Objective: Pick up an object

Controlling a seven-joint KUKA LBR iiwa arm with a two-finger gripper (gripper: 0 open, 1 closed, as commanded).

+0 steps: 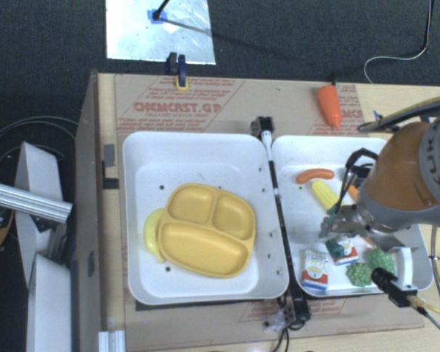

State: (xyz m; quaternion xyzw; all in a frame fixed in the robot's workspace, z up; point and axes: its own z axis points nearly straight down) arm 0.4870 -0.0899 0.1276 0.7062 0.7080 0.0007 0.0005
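Claw [340, 229] is hovering low in the right bin [293, 152], placed for a grab. A teal packet [345, 252] is lying just below it; its grip state cannot be judged.

Orange carrot [329, 105] on cardboard [205, 101]

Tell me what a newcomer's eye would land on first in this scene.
First, the big yellow divided tray lying in the left bin. Next, the grey and orange arm reaching in from the right over the right bin, its end effector low among small toy foods: a corn cob, a hot dog and a green piece. An orange carrot lies on the cardboard outside the bins.
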